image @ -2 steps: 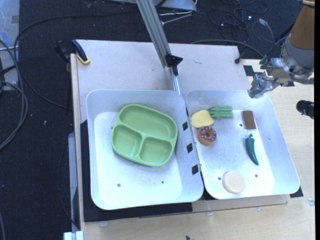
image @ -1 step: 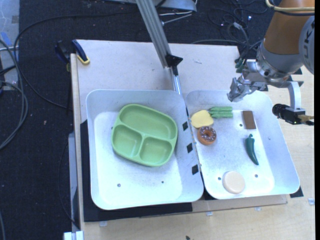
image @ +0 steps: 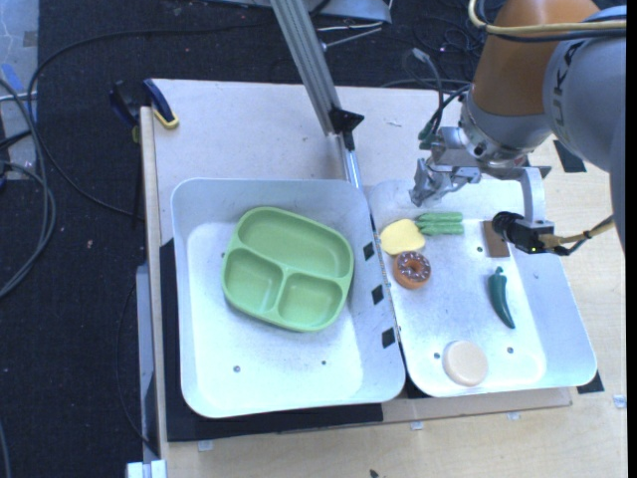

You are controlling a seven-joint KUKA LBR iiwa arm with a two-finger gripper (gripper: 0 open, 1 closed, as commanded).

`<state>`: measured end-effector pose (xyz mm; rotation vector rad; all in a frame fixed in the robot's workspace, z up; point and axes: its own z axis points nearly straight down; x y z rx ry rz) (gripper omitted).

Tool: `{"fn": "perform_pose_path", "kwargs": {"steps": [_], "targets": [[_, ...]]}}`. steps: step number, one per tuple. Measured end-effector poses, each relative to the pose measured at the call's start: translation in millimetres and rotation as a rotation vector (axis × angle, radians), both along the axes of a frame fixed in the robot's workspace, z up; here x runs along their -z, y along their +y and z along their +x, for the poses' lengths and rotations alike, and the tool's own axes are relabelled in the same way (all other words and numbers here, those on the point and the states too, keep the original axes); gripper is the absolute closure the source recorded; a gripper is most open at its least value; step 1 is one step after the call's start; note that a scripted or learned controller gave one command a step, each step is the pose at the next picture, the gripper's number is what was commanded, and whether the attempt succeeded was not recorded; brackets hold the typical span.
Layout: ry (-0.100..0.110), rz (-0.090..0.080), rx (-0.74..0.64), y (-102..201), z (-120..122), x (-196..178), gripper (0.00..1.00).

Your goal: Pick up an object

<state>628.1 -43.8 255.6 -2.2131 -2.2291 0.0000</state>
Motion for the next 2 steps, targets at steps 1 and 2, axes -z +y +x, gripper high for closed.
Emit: {"fn": "perform_pose_path", "kwargs": {"steps": [1, 2], "targets": [[0.001, 0.0, 0.0, 57.0, -4.8, 15.2, 1.0], [0.001, 0.001, -0.001, 116.6, -12.1, 25.0, 1.0]]}}
